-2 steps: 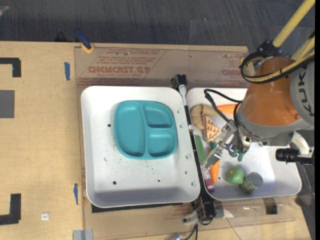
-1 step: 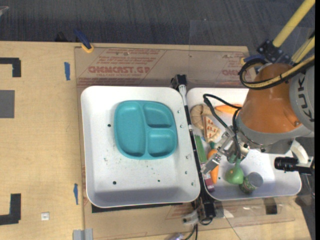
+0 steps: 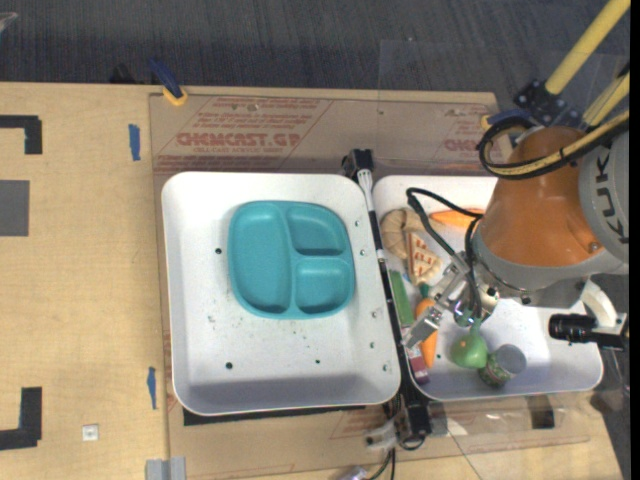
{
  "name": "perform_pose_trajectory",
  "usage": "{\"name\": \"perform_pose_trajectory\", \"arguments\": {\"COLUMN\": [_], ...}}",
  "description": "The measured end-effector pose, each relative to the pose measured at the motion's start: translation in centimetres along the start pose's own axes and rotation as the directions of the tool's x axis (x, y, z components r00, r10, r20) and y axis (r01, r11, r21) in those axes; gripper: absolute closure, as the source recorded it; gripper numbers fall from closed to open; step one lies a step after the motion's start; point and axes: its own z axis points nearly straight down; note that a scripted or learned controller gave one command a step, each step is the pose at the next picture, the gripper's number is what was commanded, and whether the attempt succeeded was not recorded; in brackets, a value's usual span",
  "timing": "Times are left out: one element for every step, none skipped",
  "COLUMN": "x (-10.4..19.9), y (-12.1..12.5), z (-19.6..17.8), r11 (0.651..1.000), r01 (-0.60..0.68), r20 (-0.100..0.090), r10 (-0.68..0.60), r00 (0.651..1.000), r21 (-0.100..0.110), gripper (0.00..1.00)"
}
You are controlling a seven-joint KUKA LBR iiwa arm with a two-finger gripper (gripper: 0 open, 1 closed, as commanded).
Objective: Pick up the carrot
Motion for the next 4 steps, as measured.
{"name": "perform_pose_trajectory", "arguments": {"x": [0.0,0.0,0.0,0.0], "y": [0.0,0.0,0.0,0.0], "z": [0.0,0.0,0.0,0.0], "r11": [1.0,1.0,1.0,1.0], "r01": [0.0,0.0,0.0,0.0], "r20": [0.0,0.0,0.0,0.0], "r10": [0.0,0.0,0.0,0.0], "r00": [1.0,1.0,1.0,1.0], "r21": [0.0,0.0,0.0,0.0], "gripper": [0.0,0.0,0.0,0.0]}}
